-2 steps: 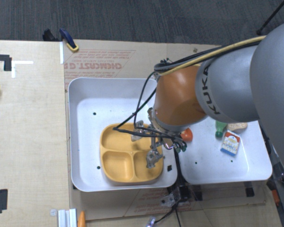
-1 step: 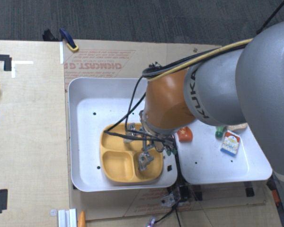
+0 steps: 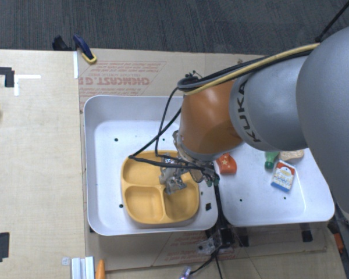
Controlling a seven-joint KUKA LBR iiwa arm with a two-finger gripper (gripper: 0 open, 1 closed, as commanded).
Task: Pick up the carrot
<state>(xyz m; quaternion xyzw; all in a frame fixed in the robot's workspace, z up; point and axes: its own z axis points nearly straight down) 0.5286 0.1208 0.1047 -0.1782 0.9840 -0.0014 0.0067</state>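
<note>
The claw (image 3: 174,179) hangs over a yellow divided tray (image 3: 141,205) in one white bin (image 3: 102,156); its grip cannot be told.

Yellow tray's (image 3: 141,205) upper part and claw's (image 3: 174,182) grip, hidden beneath the arm (image 3: 267,106).

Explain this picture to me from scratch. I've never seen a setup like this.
This is one photo from a camera fixed above a bench, looking down at a slant. The big grey and orange shape is a robot arm reaching in from the right. Its claw hangs over a yellow divided tray that sits in the left white bin. The right white bin holds a red-orange item, a small carton and a green piece. I cannot tell whether the claw holds anything.
</note>
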